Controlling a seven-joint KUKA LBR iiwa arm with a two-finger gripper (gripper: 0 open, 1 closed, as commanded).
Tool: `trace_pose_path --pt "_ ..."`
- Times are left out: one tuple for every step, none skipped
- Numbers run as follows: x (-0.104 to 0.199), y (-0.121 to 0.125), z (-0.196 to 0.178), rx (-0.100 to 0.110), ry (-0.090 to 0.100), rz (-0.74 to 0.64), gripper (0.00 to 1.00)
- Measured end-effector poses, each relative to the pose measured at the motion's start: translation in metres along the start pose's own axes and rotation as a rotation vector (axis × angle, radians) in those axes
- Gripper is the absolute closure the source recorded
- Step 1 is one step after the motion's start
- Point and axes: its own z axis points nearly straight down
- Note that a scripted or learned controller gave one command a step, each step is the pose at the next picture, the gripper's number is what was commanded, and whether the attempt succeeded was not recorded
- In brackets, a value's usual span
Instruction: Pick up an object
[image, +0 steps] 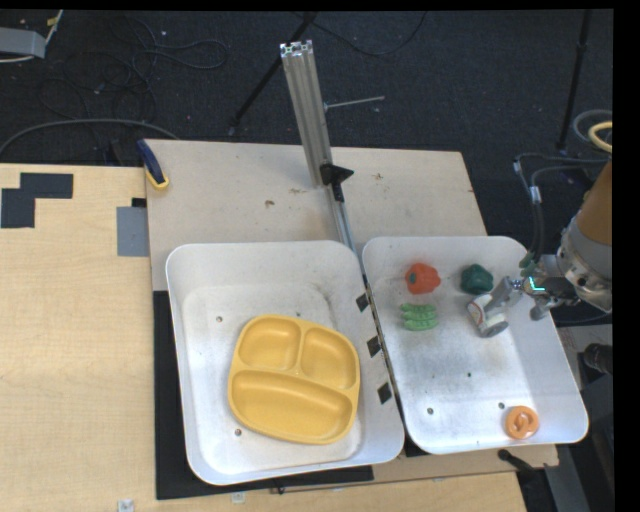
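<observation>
The right bin (455, 400) holds several small objects. A red round one (422, 278) lies at its back, with a dark green lump (476, 277) to its right. A light green ridged piece (419, 316) sits just in front of the red one. An orange ring (520, 422) rests in the front right corner. My gripper (489, 313) reaches in from the right edge and hangs low over the bin, just in front of the dark green lump. Nothing is visibly held in it.
The left bin (200, 330) contains a yellow divided plate (295, 378). An aluminium post (310, 110) rises behind the two bins. The arm's wrist (585, 260) stands over the right bin's right rim. Open white floor lies in the middle of the right bin.
</observation>
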Motion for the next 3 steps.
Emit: trace_pose_path --pt "0.000 0.000 -0.001 -0.001 0.000 0.000 0.00" --pt "-0.001 0.008 0.059 0.003 0.000 -0.001 0.00" --pt "0.004 0.009 0.104 0.003 0.001 0.000 0.00"
